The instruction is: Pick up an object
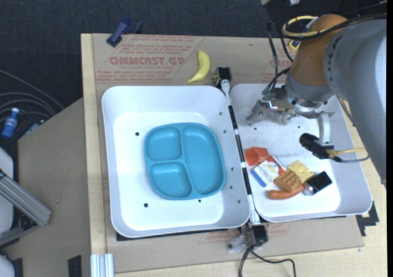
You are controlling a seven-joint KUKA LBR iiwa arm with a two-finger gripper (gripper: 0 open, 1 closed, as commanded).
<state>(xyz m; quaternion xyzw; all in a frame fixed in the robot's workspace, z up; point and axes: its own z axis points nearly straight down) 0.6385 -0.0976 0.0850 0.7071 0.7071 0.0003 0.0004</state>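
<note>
My gripper (270, 116) hangs over the far left part of the right bin (353, 203), its fingers spread open with nothing between them. Nearer the front of that bin lies a cluster: an orange-red packet (256, 155), a white and blue card (265, 172), a brown waffle-like piece (287, 179), a yellow cheese wedge (299, 169), a red sausage (284, 194) and a small black block (319, 182). The gripper is apart from the cluster, well behind it.
The left bin (123, 116) holds a blue divided plate (184, 160). A banana (200, 67) lies on the bench behind the left bin, and a blue object (118, 33) sits at the bench's far left corner. The arm fills the right bin's far right side.
</note>
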